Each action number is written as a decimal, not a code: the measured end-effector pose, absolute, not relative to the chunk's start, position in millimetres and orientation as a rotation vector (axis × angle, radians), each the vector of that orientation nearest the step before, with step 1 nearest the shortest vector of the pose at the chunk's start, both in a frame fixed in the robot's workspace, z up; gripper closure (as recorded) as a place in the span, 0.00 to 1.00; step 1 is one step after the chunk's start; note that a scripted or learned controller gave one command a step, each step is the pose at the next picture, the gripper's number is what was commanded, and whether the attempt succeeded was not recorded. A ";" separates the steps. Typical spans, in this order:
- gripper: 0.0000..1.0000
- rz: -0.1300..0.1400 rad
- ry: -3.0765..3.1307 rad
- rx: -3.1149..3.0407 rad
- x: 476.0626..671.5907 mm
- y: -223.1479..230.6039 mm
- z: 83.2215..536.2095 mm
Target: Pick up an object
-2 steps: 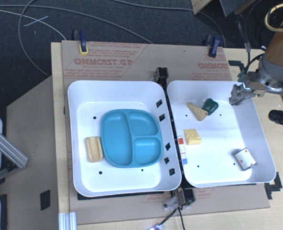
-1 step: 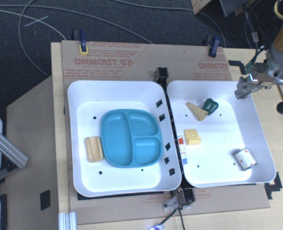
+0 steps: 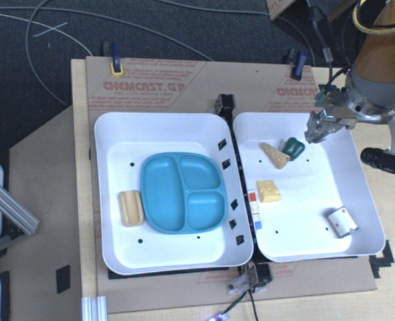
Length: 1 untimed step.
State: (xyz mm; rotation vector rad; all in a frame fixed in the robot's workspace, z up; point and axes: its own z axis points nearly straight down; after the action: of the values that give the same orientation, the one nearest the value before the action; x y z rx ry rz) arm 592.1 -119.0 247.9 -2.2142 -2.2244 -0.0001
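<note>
Apparently empty, the metal two-finger gripper [image 3: 315, 134] hangs just right of the small dark-green rounded object [image 3: 293, 146] in the right white bin [image 3: 357, 179]; how wide it stands open cannot be told. Descending, it could nudge the green piece against the touching tan wedge-shaped block [image 3: 275, 155] and miss.

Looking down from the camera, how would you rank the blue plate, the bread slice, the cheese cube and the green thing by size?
1. Blue plate, by far the largest.
2. Bread slice.
3. Cheese cube and green thing look about alike; I won't rank them.
</note>
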 end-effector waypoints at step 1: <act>1.00 0.000 -2.225 -2.211 582.2 -57.5 241.5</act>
State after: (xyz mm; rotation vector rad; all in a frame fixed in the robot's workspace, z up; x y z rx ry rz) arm 582.2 -57.5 241.5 -2.2112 -2.2253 -0.0002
